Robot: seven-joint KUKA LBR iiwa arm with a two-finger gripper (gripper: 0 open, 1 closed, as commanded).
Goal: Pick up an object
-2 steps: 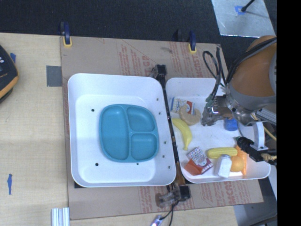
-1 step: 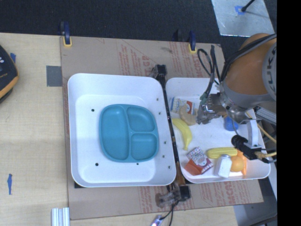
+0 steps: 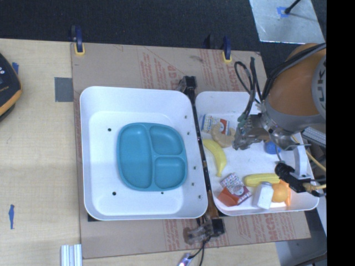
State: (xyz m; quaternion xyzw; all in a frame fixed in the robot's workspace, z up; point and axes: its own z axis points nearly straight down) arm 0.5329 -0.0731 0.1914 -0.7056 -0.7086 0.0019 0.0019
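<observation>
**Gripper low in the right bin, fruit and packets around it**

Nearest the camera's lower edge, in the shallow white right-hand bin [image 3: 222, 100], lie a red-and-white flat packet [image 3: 233, 189], a small white bottle [image 3: 264, 196] against an orange round piece [image 3: 282, 193], and a short yellow banana [image 3: 260, 178]. Further up, a longer curved yellow banana [image 3: 217, 155] rests near the bin's left wall — just left of the gripper [image 3: 244, 135]. The gripper hangs low over the bin floor; whether it is spread or closed cannot be told, and nothing is visibly caught in it. Beyond it lies a white printed carton [image 3: 215, 124]. The left-hand white bin [image 3: 95, 148] holds a blue plastic divided plate [image 3: 151, 155].
</observation>
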